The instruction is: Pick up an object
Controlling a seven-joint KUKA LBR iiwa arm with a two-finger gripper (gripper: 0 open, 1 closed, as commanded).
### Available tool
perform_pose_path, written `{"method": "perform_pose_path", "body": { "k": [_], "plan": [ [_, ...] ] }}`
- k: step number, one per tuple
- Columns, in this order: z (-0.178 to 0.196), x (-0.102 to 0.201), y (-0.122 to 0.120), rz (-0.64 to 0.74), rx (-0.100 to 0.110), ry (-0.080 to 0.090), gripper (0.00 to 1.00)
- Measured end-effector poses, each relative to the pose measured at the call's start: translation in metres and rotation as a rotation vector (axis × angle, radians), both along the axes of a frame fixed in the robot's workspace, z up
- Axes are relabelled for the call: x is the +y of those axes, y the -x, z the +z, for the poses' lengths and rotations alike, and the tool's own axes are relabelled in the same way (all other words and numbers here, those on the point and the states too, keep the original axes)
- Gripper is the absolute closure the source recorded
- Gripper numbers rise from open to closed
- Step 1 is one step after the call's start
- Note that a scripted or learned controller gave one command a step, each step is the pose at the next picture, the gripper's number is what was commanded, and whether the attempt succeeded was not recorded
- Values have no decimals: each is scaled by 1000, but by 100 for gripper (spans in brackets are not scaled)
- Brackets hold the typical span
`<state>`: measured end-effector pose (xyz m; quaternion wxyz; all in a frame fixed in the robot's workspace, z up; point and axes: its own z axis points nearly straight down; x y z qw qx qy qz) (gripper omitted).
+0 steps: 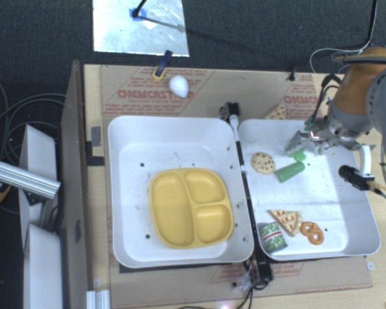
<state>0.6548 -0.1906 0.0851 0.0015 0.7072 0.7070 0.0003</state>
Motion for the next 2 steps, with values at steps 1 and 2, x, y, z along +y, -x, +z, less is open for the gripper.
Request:
{"method": "perform_pose_path", "body": {
  "k": [1,2],
  "plan": [
    [12,1,-2,3,-5,0,100],
    [11,1,-2,3,-4,0,0]
  ]
}}
